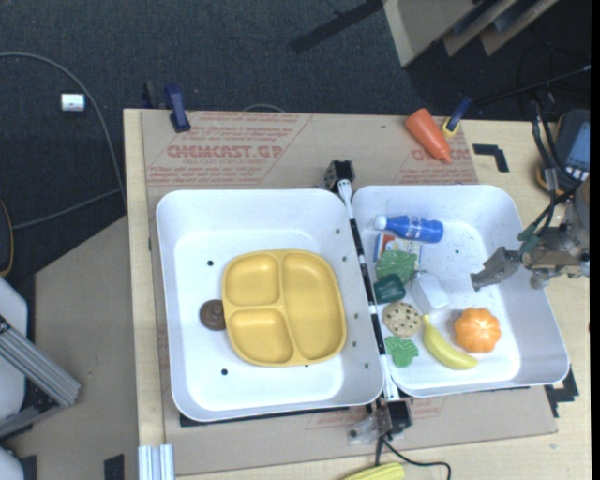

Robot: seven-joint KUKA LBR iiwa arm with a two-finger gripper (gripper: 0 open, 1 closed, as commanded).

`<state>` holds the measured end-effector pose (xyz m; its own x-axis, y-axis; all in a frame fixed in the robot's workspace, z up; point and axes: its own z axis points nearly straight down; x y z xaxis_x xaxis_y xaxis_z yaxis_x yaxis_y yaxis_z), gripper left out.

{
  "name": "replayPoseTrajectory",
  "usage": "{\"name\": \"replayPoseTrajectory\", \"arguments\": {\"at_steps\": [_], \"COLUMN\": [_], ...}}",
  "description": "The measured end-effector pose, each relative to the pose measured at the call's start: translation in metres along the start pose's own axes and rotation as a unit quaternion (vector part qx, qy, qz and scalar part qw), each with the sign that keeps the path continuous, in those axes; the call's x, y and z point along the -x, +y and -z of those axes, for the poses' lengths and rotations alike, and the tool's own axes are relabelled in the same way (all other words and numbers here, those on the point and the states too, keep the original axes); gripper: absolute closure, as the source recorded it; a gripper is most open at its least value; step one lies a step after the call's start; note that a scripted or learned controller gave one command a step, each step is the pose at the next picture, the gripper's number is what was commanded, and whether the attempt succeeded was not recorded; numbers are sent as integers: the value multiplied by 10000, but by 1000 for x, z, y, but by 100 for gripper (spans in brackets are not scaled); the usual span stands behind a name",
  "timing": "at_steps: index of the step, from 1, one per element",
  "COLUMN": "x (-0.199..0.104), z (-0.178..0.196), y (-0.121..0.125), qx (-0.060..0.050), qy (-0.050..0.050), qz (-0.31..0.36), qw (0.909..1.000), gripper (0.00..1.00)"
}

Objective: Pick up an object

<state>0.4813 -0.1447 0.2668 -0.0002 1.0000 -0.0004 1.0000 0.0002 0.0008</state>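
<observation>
Only readable text: "CHEMCAST GP" in red block letters on brown board (281, 150) covering tabletop, behind left bin (178, 281). Same red print repeats on board behind right bin (525, 337), upside down, too partial to read properly. Small red lines above and below the big word are way too tiny to make out. Blue bottle (412, 228) label unreadable.

Dark carpet floor (75, 178) surrounds the cardboard-topped bench (253, 150); pale furniture (469, 28) stands beyond.
</observation>
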Motion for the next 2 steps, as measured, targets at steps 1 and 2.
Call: {"name": "replayPoseTrajectory", "arguments": {"at_steps": [1,2], "x": [10,72], "z": [-182,-155], "y": [-2,101], "qx": [-1,4], "qy": [2,-5], "qz": [-5,1], "qw": [10000,10000], "gripper": [0,0]}}
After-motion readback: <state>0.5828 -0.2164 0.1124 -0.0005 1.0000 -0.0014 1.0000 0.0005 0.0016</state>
